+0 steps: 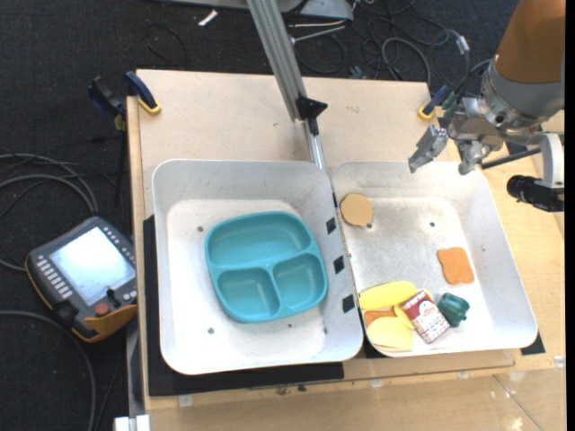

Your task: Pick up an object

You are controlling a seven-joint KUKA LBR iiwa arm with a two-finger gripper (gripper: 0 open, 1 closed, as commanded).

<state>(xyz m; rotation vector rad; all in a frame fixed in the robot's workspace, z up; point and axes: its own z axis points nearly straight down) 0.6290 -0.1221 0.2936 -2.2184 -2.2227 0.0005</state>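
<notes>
Hovering above the right bin's (503, 232) far edge, gripper (447, 155) spread wide, holding nothing. Objects near corner: red carton (424, 316), print unreadable, touching yellow pieces (388, 312) and green item (453, 308); orange piece (455, 264) beside

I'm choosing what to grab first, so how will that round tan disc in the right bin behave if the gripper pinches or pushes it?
The tan disc lies flat and looks thin, so it probably slides rather than rolls when pushed. Its low profile gives the gripper little edge to pinch, so it may slip. It seems light, probably toy food.
</notes>
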